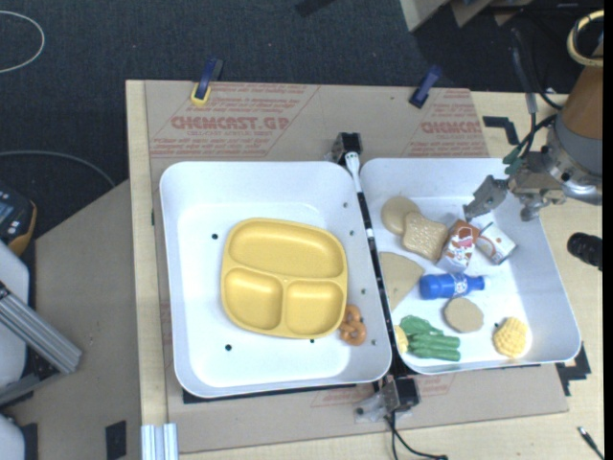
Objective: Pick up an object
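Observation:
The right bin holds several toy foods. Among them are a tan cookie, a bread slice, a red and white can, a small white carton, a blue bottle, a brown oval piece, green beans and a yellow corn piece. My gripper hangs over the bin's far right part, just above the can and carton. It is open, and nothing sits between its fingers.
The left bin carries a yellow divided plate, with a small orange-brown snack beside it. A black divider runs between the bins. Blue clamps hold the cardboard at the back.

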